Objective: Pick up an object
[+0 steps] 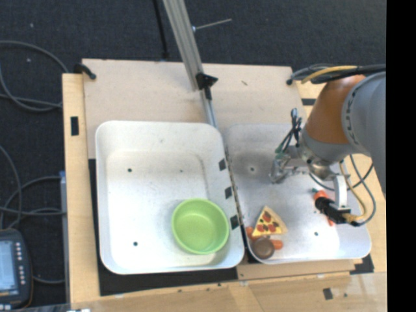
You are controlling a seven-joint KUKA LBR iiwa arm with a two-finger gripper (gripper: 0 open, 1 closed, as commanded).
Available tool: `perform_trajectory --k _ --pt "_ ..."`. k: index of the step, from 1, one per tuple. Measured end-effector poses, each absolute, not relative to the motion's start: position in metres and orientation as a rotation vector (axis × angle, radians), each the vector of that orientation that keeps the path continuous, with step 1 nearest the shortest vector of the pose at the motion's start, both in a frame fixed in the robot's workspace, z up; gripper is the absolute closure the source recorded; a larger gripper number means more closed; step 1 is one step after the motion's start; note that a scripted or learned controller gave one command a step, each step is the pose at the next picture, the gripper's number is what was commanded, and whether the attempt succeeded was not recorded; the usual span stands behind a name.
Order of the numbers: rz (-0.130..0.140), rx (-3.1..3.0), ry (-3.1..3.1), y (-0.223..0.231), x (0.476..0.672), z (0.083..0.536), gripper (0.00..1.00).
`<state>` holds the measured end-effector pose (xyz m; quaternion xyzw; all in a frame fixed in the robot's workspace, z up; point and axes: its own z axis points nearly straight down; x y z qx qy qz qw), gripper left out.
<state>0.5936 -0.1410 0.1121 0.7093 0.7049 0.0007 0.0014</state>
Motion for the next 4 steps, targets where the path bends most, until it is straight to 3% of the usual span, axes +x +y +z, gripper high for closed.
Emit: perform_trajectory --k 3,4 --pt "0.007 2.212 2.219 -0.157 0.583 0.294 1.00" --pt "0.001 2.213 2.225 -0.116 0.608 0.286 1.00"
